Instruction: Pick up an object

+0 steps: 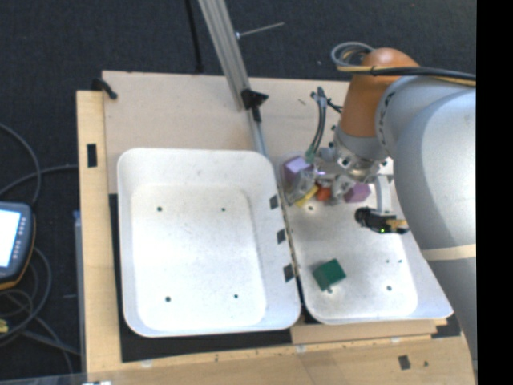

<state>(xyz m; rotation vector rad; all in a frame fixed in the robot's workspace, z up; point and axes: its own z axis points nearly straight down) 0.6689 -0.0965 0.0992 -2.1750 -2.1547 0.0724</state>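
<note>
While the gripper [325,184] hangs low over the far end of the right bin [369,295], a purple block [295,168] sits just beside it, at the bin's left rim. A second purple piece [358,192] shows on the gripper's other side, and something small and orange-red [323,192] lies between the two. Whether the gripper is open or closed, or has hold of anything, cannot be told from this angle. A green block [329,273] lies tilted in the near-left part of the same bin, well apart from the gripper. The left bin [200,239] stands alongside. Both bins rest on a pale wooden board [160,111] marked with bits of black tape, over dark carpet [80,22]. A slanted aluminium post [220,30] rises from the board. The grey arm [433,151] enters from the right. At the left edge, a handheld pendant [12,243] shows a lit screen, too small to read.
</note>
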